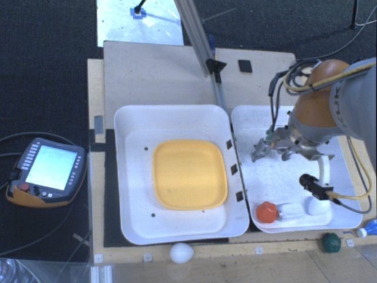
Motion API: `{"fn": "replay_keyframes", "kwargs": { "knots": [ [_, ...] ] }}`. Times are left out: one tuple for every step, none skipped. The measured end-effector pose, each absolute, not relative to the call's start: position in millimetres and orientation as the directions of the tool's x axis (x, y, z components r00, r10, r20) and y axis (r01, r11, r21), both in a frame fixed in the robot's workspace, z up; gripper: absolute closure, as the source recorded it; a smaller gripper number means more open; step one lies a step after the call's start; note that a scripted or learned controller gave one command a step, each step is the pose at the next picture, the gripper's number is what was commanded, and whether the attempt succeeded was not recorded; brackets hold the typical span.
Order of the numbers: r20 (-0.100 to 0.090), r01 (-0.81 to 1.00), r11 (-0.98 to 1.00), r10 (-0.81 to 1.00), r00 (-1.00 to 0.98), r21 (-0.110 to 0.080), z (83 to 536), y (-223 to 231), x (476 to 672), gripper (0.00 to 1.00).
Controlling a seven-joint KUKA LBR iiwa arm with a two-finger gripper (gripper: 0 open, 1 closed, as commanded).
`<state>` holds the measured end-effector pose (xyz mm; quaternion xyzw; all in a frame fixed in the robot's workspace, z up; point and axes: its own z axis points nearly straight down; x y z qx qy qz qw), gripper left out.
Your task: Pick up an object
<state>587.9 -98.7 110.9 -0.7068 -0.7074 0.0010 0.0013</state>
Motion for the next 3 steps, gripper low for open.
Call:
{"fn": "replay_keyframes", "kwargs": {
  "knots": [
    [0.000,1.000,0.000,1.000,0.000,0.002,124,-99,589.3,1.00],
    [0.000,1.000,0.001,1.000,-0.001,0.004,170,-94,584.7,1.00],
    [0.000,1.000,0.001,1.000,-0.001,0.004,205,-94,585.5,1.00]
  ]
}}
